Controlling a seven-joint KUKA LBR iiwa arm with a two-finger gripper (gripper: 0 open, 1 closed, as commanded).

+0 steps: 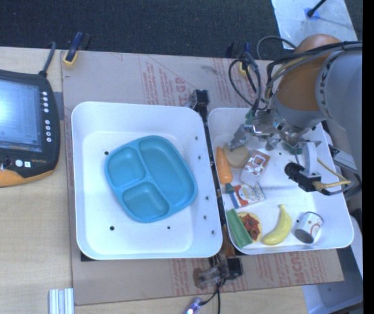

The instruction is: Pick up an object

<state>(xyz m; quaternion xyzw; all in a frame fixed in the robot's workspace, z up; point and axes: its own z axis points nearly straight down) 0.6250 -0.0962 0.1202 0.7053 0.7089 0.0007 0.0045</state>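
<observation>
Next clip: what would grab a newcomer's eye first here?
The light-blue three-compartment plastic plate lies alone in the left white bin. The grey arm with its orange band hangs over the right white bin, which holds a yellow banana, an orange carrot and other small items.

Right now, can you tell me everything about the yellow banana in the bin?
The banana is bright yellow, smooth and curved, and looks like a plastic toy. It lies flat on the floor of the right bin, near the front edge, its thin upper tip pointing up the picture. Its lower end sits right beside a green-and-red toy, maybe touching it. A small cup lies just to its right, apart from it. Nothing is holding it.
</observation>
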